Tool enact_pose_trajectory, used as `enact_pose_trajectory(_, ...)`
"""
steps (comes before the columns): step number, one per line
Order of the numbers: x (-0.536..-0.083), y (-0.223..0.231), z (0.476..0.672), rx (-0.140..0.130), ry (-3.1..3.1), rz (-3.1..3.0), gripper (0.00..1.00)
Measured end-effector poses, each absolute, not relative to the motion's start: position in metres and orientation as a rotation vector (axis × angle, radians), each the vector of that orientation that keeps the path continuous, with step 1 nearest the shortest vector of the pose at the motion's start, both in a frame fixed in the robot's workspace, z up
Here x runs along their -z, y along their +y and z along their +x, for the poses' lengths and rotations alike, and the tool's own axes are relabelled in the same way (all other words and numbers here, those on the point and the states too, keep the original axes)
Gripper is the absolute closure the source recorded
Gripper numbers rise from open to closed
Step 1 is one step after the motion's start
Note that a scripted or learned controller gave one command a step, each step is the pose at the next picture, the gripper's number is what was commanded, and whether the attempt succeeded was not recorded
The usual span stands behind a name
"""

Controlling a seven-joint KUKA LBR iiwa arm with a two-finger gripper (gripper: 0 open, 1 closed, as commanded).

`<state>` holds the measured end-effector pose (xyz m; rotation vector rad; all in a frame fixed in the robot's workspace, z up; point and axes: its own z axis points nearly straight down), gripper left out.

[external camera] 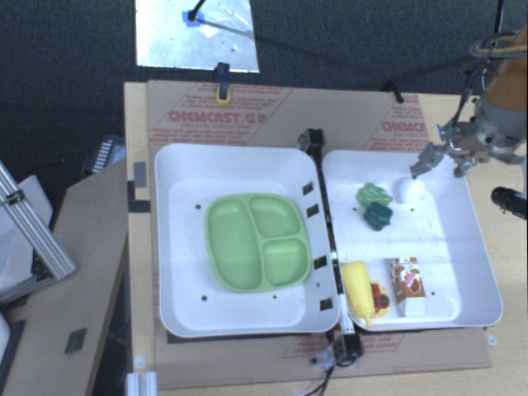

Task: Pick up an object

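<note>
A dark carpeted floor is framing a cardboard-topped bench [272,110], and on it the two white bins are sitting side by side. The left bin [177,180] is carrying a green divided plate [252,242]. The right bin [462,221] is where the choices are lying: a green leafy toy [374,194] touching a darker teal piece [379,214], a small white object [410,190] just beside them, a yellow banana-like item [356,287] in the near-left corner, and a red-and-white carton [407,285] next to it.

The gripper [445,157] is hanging over the bin's far rim, fingers spread and gripping nothing, nearest the white object. To do this well, I'd say it should be dropping straight over one isolated piece, straddling the narrow side.

The carton looks the friendliest target: its long axis is running roughly from far to near, tilted slightly, so the fingers should be closing across its width. The banana is lying almost parallel, hugging the bin wall, which is risking a finger collision.
</note>
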<state>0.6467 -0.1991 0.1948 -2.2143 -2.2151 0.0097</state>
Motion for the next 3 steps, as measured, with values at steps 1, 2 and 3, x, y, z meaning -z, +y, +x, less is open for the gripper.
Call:
enact_pose_trajectory(1, -0.204, -0.198, 0.65, 0.001, -2.226, -2.219, 0.0)
enact_pose_trajectory(2, -0.162, -0.196, 0.65, -0.001, -2.228, -2.215, 0.0)
enact_pose_trajectory(3, -0.115, -0.199, 0.659, -0.001, -2.229, -2.214, 0.0)
